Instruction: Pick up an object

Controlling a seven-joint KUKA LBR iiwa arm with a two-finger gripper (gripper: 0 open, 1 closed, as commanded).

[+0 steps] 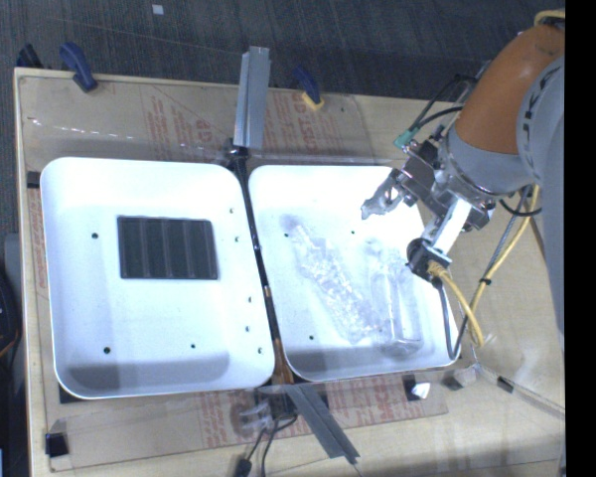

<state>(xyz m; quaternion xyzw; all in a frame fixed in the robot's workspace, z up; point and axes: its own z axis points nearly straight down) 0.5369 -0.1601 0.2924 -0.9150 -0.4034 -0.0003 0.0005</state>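
Observation:
My gripper (376, 206) hangs over the upper right part of the right bin (323, 180), above its white floor. Nothing shows in it. A crumpled clear plastic piece (328, 278) lies in the middle of that bin, below and left of the gripper. A second clear plastic thing, long like a bottle (395, 301), lies beside it toward the bin's right wall. In the left bin (79, 182) a dark grey ribbed rectangular block (167, 247) lies flat, far from the gripper.
A metal bar (250, 97) stands at the back where the two bins meet. Blue clamps (77, 67) hold the board's far edge. The arm's yellow cable (457, 301) hangs by the right bin's right wall.

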